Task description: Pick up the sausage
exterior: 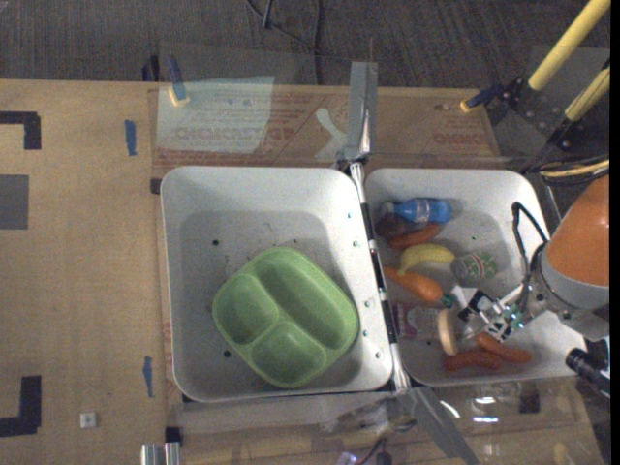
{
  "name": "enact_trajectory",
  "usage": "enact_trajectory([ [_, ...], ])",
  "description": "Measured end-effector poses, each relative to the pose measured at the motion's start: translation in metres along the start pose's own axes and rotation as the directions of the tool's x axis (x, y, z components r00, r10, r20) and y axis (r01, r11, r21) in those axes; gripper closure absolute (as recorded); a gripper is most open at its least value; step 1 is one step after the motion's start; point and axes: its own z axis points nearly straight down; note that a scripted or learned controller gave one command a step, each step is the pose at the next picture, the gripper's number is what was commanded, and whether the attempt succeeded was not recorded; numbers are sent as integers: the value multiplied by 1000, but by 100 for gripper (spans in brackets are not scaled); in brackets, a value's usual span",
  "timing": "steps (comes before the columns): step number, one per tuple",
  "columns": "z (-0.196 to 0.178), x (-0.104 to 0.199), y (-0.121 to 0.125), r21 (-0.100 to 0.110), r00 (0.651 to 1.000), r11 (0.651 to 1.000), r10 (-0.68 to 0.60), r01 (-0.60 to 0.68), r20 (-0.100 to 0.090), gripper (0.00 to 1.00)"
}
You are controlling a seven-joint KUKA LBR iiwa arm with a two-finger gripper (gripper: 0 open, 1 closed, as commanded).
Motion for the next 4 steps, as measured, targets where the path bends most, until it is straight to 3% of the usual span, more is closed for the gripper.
enact_trajectory([
  [1, -12, -3, 0, -4, 1000, 1000, 5, -5, 4, 100],
  [2, -124, 88, 43, 3, 994, 994, -111, 111, -1, 100],
  [3, -124, 87, 42, 2, 994, 994, -111, 111, -1, 0],
  [4, -153, 12, 96, 1, 1000, 1000, -3, 3, 1, 0],
])
